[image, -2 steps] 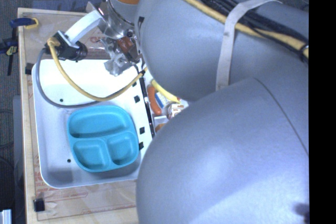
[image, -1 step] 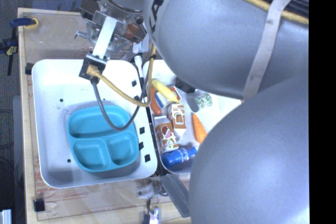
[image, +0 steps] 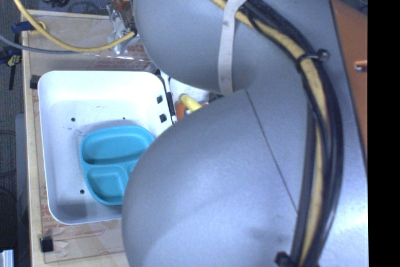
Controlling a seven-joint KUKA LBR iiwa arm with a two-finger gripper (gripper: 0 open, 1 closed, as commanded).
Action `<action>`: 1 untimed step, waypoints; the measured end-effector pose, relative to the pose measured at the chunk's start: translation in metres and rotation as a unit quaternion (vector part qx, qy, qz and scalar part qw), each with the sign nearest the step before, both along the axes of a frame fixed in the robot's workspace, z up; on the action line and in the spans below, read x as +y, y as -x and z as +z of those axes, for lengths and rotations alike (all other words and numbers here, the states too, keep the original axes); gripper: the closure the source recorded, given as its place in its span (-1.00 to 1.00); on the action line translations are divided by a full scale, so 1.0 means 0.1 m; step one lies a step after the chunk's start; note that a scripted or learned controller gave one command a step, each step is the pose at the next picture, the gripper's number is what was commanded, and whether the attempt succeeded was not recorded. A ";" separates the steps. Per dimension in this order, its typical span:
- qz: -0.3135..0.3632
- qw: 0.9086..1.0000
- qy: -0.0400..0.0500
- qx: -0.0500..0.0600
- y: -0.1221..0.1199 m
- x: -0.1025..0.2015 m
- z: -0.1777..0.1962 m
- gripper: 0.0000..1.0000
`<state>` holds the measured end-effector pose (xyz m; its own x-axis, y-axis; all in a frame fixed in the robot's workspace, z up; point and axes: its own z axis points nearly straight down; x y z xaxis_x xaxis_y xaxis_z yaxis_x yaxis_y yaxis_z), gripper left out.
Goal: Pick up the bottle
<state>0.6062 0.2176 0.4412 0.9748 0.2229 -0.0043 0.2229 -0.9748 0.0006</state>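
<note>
Bench: wooden top under the left white bin (image: 47, 134).
Left bin: holds a blue divided tray (image: 109, 162), partly hidden by the arm.
Arm: grey body (image: 250, 134) covers the right bin.
Beside arm: yellow-and-orange item (image: 186, 104) peeks out; bottle not identifiable.

We see our bulky grey metal arm (image: 250, 134) filling the right and centre, black and yellow cables strapped along it, seemingly bent at a joint.
</note>
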 end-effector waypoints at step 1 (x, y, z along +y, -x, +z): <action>0.162 0.987 -0.001 0.004 -0.05 -0.91 -0.02 1.00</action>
